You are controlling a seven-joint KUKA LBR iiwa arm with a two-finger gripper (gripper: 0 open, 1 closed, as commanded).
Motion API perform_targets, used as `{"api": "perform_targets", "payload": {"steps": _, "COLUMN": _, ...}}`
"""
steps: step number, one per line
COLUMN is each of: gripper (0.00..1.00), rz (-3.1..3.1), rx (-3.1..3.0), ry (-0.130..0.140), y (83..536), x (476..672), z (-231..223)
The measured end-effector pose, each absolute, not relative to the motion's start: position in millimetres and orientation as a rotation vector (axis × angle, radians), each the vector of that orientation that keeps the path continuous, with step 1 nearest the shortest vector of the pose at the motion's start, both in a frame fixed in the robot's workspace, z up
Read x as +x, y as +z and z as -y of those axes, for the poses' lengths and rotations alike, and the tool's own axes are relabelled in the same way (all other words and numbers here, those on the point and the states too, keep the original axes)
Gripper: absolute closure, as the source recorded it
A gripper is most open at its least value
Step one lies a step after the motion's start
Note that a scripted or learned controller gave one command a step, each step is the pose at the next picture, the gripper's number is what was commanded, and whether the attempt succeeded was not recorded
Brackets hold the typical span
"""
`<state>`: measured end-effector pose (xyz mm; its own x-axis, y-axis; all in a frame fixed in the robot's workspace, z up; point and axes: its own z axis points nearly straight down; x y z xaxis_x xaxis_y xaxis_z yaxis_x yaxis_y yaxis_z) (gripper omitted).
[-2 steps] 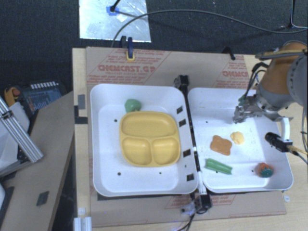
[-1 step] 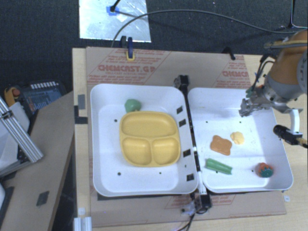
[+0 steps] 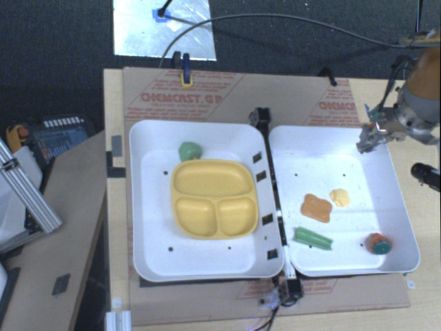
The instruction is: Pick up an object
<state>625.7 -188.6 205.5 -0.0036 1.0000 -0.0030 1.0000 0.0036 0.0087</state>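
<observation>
A wooden bench (image 3: 114, 185) is standing on dark carpet, carrying a brown sheet printed with red lettering (image 3: 180, 96) under two shallow white bins. A shiny metal plate (image 3: 164, 18) is lying on the carpet beyond the bench, with a cable running across it.

The left bin (image 3: 148, 254) is holding a yellow divided tray (image 3: 213, 198) near its middle, with three compartments facing up. A small green lumpy object (image 3: 190, 150) is sitting just beside the tray's far edge, touching or nearly touching it.

The right bin (image 3: 400, 212) is holding four loose items in its near half. An orange flat piece (image 3: 316, 207) is lying near the centre, with a pale yellow piece (image 3: 339, 197) just beside it on the right. A green elongated piece (image 3: 313, 238) is lying nearer the front, below the orange one. A small red-and-teal object (image 3: 377, 243) is resting near the front right corner, apart from the others.

The arm is reaching in from the right, with the gripper (image 3: 367, 142) hanging over the far right corner of the right bin, well apart from all four items. Nothing is showing between its tips; whether the claw is released or clenched I cannot tell.
</observation>
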Motion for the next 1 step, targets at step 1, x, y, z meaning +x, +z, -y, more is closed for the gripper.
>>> {"api": "perform_targets", "payload": {"steps": 1, "gripper": 1.0, "rz": -2.223, "rx": 2.211, "ry": 0.006, "y": 250.3, "x": 628.9, "z": 185.5}}
